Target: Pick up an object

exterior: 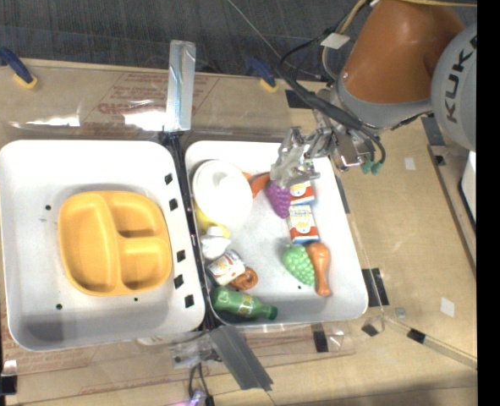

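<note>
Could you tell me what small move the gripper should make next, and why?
Probably lower straight down: the gripper hovers at the right bin's far end, over the purple grapes and small carton, with nothing visibly held.

**Two bins, side by side**

The left bin [13,227] holds a divided tray [114,242]. The right bin [347,260] holds a cup [220,189] at its rear left, a carton [301,218] to the right, and a bottle [243,304] along the front wall.
</note>
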`<move>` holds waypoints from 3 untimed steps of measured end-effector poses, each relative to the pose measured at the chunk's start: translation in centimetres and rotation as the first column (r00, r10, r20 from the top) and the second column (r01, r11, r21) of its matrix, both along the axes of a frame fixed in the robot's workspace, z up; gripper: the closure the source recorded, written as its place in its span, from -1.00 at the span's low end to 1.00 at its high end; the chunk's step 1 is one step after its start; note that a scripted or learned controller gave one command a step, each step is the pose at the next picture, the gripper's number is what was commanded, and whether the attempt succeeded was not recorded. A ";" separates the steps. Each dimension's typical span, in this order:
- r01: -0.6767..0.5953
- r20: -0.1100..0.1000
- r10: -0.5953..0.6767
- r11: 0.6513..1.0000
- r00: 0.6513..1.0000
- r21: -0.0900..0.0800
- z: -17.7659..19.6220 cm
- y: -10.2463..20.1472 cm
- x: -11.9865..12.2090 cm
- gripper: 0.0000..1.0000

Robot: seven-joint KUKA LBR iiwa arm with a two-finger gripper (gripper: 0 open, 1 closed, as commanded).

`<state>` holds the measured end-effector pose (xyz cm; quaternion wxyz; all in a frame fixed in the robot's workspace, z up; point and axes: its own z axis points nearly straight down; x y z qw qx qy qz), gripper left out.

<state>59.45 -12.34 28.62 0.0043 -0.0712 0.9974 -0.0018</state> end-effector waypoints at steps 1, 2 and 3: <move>-0.003 0.003 0.003 1.000 1.000 -0.001 1.1 0.0 0.1 1.00; -0.006 0.008 0.006 1.000 1.000 -0.003 2.3 0.1 0.2 1.00; -0.009 0.012 0.009 1.000 1.000 -0.005 3.4 0.1 0.4 1.00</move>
